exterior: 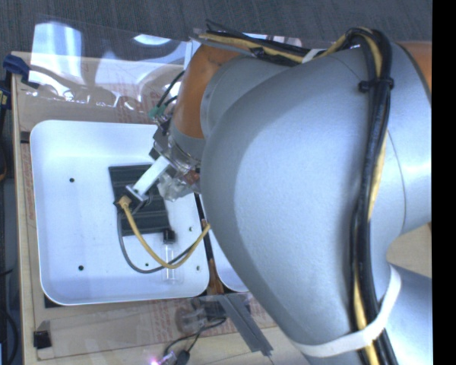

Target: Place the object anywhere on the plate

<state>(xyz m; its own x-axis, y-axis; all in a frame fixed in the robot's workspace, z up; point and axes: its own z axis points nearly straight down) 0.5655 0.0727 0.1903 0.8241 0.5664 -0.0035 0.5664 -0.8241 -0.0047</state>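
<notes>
Robot lab, def: big grey industrial arm w/ cables strapped on looms at right, white bin on a wood bench left, clear plastic sheet far side, grey carpet beyond.

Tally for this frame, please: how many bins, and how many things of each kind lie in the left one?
White bins: 2, the left bin and the right bin, which is mostly hidden behind the arm
Dark rectangular plate in the left bin: 1
Small black piece just past the plate's edge, too small to identify: 1
Total: 4
</notes>
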